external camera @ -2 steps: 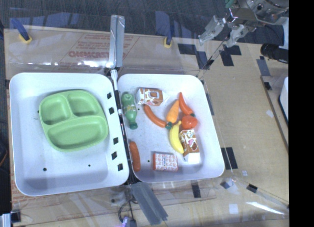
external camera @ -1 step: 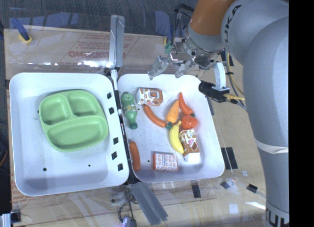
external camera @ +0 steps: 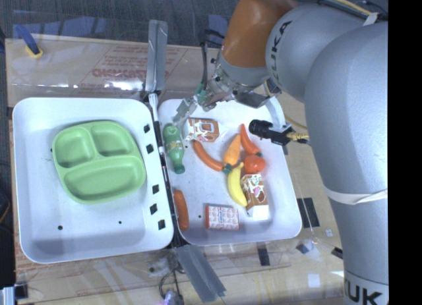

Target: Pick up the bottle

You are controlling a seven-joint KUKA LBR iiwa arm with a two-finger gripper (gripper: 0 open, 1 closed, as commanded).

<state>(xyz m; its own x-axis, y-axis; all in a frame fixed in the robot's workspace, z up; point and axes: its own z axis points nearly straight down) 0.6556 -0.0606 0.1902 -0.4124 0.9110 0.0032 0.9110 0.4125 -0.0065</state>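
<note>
The green bottle [external camera: 174,147] lies on its side along the left wall of the right bin [external camera: 287,221], cap end toward the near side. My gripper [external camera: 190,105] hangs over the bin's far left corner, just beyond and slightly right of the bottle. It is open, with nothing between its fingers. One fingertip [external camera: 180,114] points down toward the bottle's far end without touching it. The grey arm with its orange band reaches in from the upper right.
A small brown carton [external camera: 204,130] lies right next to the bottle. Further right are an orange sausage [external camera: 208,157], carrot [external camera: 232,149], red pepper [external camera: 247,139], tomato [external camera: 254,163], banana [external camera: 235,186], juice carton [external camera: 255,196], snack box [external camera: 222,217] and another sausage [external camera: 180,209]. The left bin [external camera: 26,231] holds a green divided plate [external camera: 99,161].
</note>
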